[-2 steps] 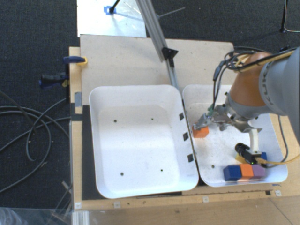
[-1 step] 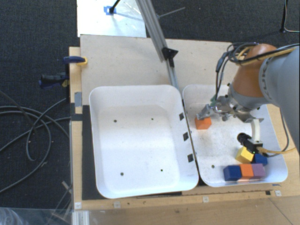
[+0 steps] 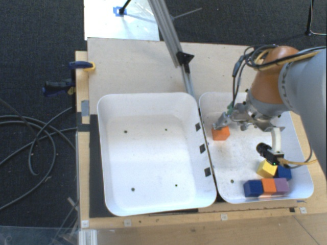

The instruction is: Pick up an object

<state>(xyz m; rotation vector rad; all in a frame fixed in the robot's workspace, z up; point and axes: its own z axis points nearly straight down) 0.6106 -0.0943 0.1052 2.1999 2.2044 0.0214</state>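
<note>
Orange cube [image 3: 220,133] sits just under my gripper [image 3: 223,121] in the right bin [image 3: 301,188]; can't tell pincer state. Yellow [image 3: 266,168], blue [image 3: 252,188] cubes lie nearby.

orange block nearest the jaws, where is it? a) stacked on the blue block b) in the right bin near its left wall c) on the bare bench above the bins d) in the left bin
b: the orange block lies on the floor of the right bin, close to its left wall, apart from the blocks clustered at the bin's lower corner.
</note>
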